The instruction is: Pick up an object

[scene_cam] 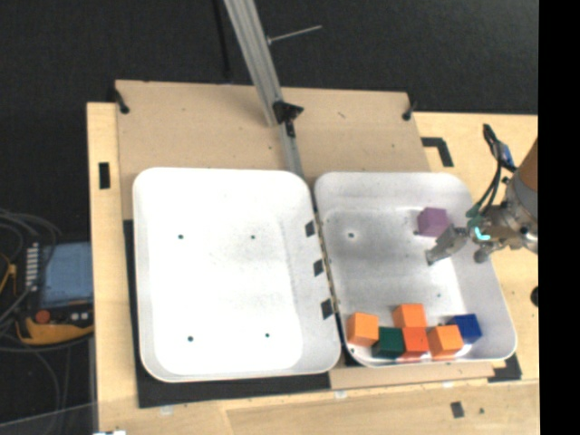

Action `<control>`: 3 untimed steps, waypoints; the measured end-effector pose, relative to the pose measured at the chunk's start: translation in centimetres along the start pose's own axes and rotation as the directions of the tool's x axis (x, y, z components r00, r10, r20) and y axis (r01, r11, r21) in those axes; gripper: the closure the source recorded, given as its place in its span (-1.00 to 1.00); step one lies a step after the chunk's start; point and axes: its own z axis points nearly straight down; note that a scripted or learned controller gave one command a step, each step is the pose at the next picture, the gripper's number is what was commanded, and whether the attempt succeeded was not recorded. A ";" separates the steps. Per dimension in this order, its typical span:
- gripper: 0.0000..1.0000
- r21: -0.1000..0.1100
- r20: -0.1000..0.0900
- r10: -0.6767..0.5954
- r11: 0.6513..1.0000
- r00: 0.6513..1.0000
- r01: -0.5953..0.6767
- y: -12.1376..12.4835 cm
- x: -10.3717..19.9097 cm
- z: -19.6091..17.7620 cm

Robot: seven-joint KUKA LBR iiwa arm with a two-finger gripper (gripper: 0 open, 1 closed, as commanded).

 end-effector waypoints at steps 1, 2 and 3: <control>-1.00 -0.004 0.001 0.001 1.000 1.000 -0.001 0.1 0.0 -0.2; -1.00 0.003 0.003 0.005 1.000 1.000 -0.005 -0.5 -0.8 5.8; -1.00 0.002 0.003 0.006 1.000 1.000 -0.006 -0.1 -1.2 11.9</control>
